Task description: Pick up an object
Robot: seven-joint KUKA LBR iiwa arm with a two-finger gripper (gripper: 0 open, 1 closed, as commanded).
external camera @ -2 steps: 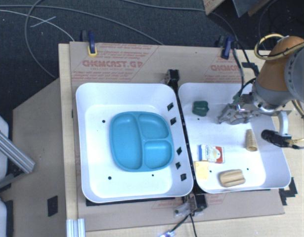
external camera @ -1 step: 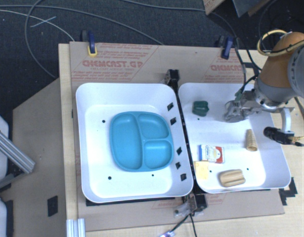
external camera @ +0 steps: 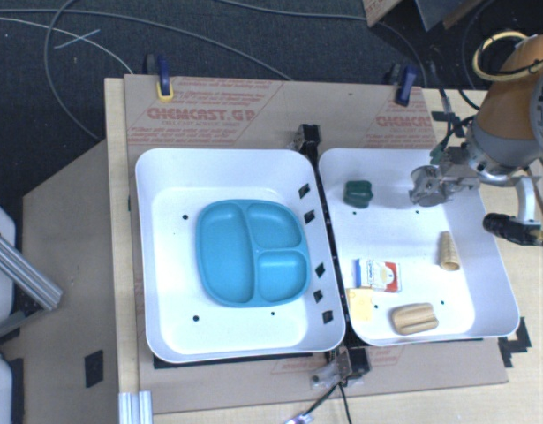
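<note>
End effector (external camera: 427, 186): hanging over the upper right part of the right bin (external camera: 483, 263); whether it is apart or together cannot be told, and nothing is showing in its grip. Arm (external camera: 509, 117), grey with orange above the wrist, is reaching in from the right.

Right bin, contents:
- dark green block (external camera: 358, 193), lying near the upper left corner, just left of the end effector, with bare white floor between them;
- small tan cylinder (external camera: 448, 251), lying below the end effector, near the right wall;
- red, white and blue packet (external camera: 377, 276), print too small to read;
- pale yellow square (external camera: 360, 305), sitting just below the packet, close to the left wall;
- tan wooden block (external camera: 413, 318), lying near the front rim.
The middle of the floor is standing open.

Left bin (external camera: 156, 263): carrying a blue divided plate (external camera: 252, 252) at its centre, with open floor all round it.

Bench (external camera: 218, 104): the board behind the bins is showing red lettering that reads in part "CHEMCAST", repeated toward the right.
</note>
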